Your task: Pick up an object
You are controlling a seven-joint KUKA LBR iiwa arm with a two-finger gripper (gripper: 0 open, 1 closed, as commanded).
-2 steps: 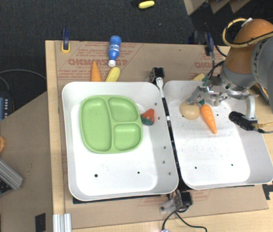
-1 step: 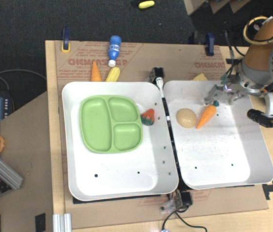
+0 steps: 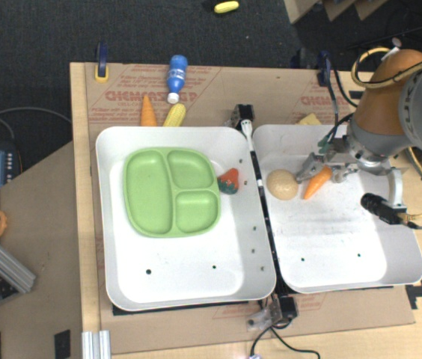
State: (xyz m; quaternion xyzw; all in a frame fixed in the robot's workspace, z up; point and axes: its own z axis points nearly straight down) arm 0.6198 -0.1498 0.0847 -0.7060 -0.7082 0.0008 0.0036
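In the right bin (image 3: 346, 260), an orange toy carrot (image 3: 313, 185) lies slanted near the back, beside a beige round object (image 3: 282, 185) to its left. My gripper (image 3: 325, 171) hangs low over the carrot's upper end, reaching in from the right. It is open, with a finger (image 3: 306, 170) on either side of that end. The carrot rests on the bin floor. The beige object stands just clear of the gripper.
The left bin (image 3: 188, 275) holds a green divided plate (image 3: 172, 191) and a small red and green toy (image 3: 228, 179) by its right wall. Behind the bins lie a blue-white bottle (image 3: 176, 77), another carrot (image 3: 147, 112) and a yellow corn piece (image 3: 174, 114).
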